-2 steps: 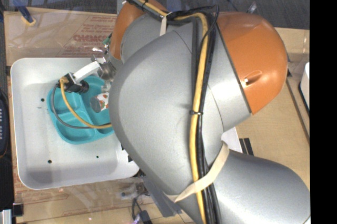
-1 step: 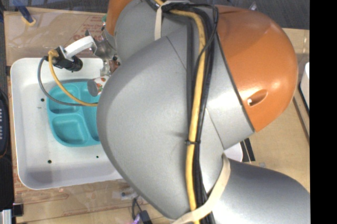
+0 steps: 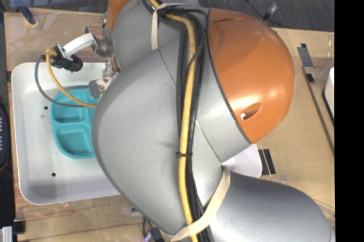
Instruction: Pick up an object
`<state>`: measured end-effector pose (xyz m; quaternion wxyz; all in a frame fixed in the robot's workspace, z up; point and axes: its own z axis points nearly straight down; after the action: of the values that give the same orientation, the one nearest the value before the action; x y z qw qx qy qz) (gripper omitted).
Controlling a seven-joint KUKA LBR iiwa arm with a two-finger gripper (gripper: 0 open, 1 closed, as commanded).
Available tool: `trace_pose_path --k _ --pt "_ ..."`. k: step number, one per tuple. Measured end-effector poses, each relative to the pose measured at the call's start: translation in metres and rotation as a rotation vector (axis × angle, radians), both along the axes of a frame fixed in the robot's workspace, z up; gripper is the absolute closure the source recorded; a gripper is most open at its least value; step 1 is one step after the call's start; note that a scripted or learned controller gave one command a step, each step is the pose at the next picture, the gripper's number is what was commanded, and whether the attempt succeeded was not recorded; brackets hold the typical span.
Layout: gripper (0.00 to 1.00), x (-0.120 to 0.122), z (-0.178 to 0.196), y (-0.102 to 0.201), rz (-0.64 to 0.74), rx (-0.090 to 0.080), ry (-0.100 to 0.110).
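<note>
- Arm (image 3: 187,104): you saw its grey and orange bulk fill the middle of the camera view, reaching in from the right and covering most of the bench (image 3: 57,19).
- Wrist (image 3: 105,44): it sat at the upper left of the arm, over the far edge of the left bin (image 3: 28,138), with a white bracket (image 3: 78,44) and a yellow cable (image 3: 57,90) trailing leftward from it.
- Claw (image 3: 102,86): only a small piece with red and white marks showed below the wrist, just beside the tray's upper right corner. Whether it was wide, narrow or holding anything you could not tell.
- Tray (image 3: 74,124): a teal tray with two compartments lay on the floor of the left bin. Its long axis ran from the bin's far side toward its near side, and its right part was hidden under the arm.
- Key relation: the tray lay just below and to the left of the claw in the view, near it, so a grasp would likely have called for a short move leftward and toward the near side. Contact between the two could not be judged.
</note>
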<state>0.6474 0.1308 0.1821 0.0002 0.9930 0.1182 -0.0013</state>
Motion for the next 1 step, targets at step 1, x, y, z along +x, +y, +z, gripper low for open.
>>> trace_pose_path --k 1 --pt "1.0 -0.0003 -0.0123 0.0705 -0.025 0.002 -0.002"
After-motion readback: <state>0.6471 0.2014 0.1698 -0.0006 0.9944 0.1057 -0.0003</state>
